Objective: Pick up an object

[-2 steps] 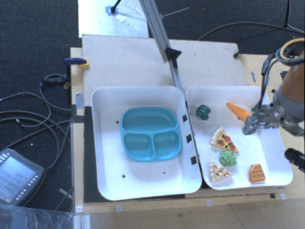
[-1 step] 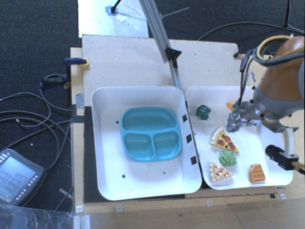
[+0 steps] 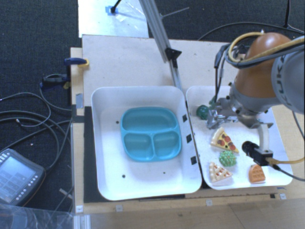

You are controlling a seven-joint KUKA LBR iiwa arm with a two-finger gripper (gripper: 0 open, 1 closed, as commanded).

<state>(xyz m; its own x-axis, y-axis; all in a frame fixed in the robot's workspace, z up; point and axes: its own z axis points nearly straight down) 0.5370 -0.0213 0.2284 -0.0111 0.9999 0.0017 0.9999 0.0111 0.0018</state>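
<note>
Tool: the tool point(image 3: 215, 119) hangs low over the far part of the right bin point(image 3: 282, 179), its metal fingers pointing toward the wall between the bins; whether they are spread or pressed together I cannot tell, and nothing shows between them.
Nearest thing: a small dark green ball point(image 3: 203, 111) lies just beside the tool, on its left and slightly farther back, close to the bin's far-left corner.
Next nearest: a pizza slice point(image 3: 223, 140) lies just in front of the tool, toward the camera, its point aimed back at the tool.
Farther out: a green bumpy piece point(image 3: 228, 158), a second pizza slice point(image 3: 219, 171) and an orange piece point(image 3: 257, 174) sit along the near side of the same bin.
Left bin: the left bin point(image 3: 102, 142) holds a blue divided tray point(image 3: 150, 133), well apart from the tool.
Judgement: the ball or first slice looks the likeliest target; a short sideways or forward shift would do.
</note>
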